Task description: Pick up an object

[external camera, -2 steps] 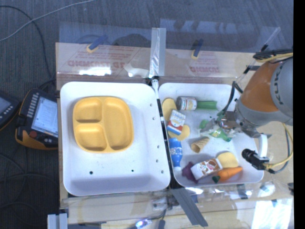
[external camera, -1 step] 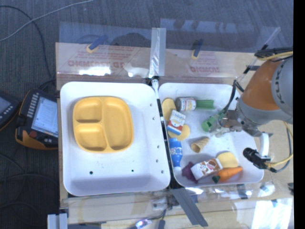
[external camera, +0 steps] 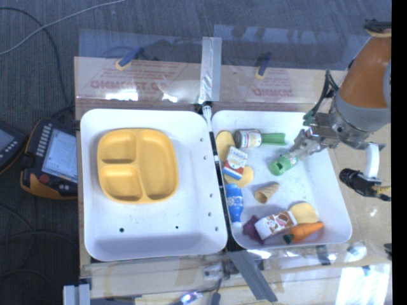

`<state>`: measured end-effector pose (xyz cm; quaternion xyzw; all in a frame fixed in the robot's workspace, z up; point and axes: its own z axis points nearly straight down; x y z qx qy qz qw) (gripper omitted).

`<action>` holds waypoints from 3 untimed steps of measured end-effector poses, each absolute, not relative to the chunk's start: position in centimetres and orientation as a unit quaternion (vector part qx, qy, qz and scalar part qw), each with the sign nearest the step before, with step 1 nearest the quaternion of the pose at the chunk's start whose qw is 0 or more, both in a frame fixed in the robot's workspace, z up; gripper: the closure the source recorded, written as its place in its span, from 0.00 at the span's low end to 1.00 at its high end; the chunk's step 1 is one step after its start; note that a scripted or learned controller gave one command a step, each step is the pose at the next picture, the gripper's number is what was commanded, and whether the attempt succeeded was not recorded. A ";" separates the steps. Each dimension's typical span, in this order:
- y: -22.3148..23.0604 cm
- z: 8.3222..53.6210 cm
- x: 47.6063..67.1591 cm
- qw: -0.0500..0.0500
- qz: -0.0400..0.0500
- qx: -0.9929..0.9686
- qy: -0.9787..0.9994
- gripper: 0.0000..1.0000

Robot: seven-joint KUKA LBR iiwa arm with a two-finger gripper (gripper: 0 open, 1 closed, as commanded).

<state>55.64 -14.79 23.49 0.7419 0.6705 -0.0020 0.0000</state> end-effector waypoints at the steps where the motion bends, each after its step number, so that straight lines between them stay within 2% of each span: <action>1: -14.8 23.5 55.6 0.000 -0.002 0.742 0.670 0.00; 2: -15.0 16.1 59.9 -0.001 -0.003 0.748 0.664 0.00; 3: -17.4 10.4 60.6 -0.001 -0.002 0.714 0.700 0.00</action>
